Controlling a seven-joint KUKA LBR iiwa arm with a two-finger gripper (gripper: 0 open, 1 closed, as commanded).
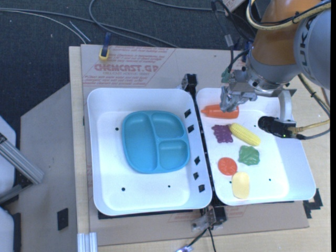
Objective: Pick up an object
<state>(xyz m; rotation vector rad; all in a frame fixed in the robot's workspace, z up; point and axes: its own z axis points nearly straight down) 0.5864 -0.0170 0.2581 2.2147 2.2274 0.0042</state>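
Two shallow white bins sit side by side on the bench, the left white bin (100, 156) holding a blue plastic plate with three sections (156, 140), and the right white bin (286, 167) holding the small toy foods. The grey two-finger gripper (229, 104) is low over the orange toy carrot (214, 111), near the upper middle of the frame, at the carrot's right end. I cannot tell how wide the fingers are, or if they hold the carrot, because the wrist hides them. Just below the carrot lie a purple bunch of toy grapes (222, 133) and a yellow toy corn cob (245, 134). Lower down are a green leafy toy (249, 155), a round red-orange toy slice (227, 166) and a pale yellow toy (241, 185). I think the carrot is the thing to pick. To do it well, the fingers should sit across the carrot's thin width, go down close to the bin floor, squeeze gently, then lift straight up. The grapes are close, so a sideways slide could bump them.
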